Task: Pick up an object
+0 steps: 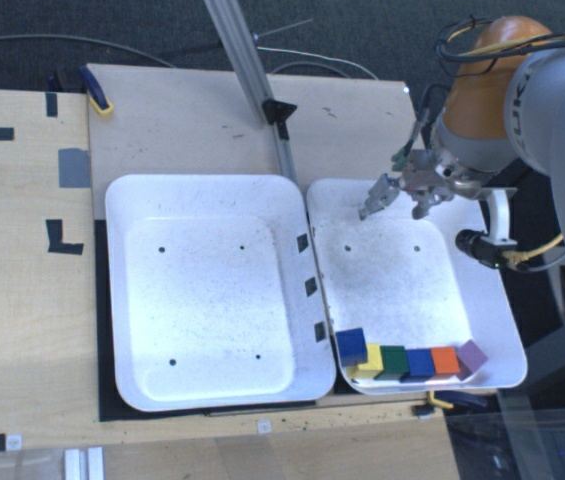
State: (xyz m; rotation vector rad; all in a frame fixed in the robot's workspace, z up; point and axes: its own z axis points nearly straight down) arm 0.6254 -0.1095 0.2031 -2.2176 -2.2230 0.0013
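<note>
- The gripper [399, 202] hangs over the far part of the right bin [482, 298]; fingers spread apart, nothing betw. them.
- The blocks [407, 360] lie in a row along the near wall of this bin, well apart from the gripper.
- Row's long axis goes left-right, from blue block [350, 344] to purple block [471, 355].
- Next move prob. needs travel toward the near edge, then descent.

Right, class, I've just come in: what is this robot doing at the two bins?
The arm's gripper hangs over the far end of the right bin, fingers spread, with nothing between them. The blocks sit in a row along that bin's near edge, away from the gripper and untouched. Nothing has been picked up yet.
</note>
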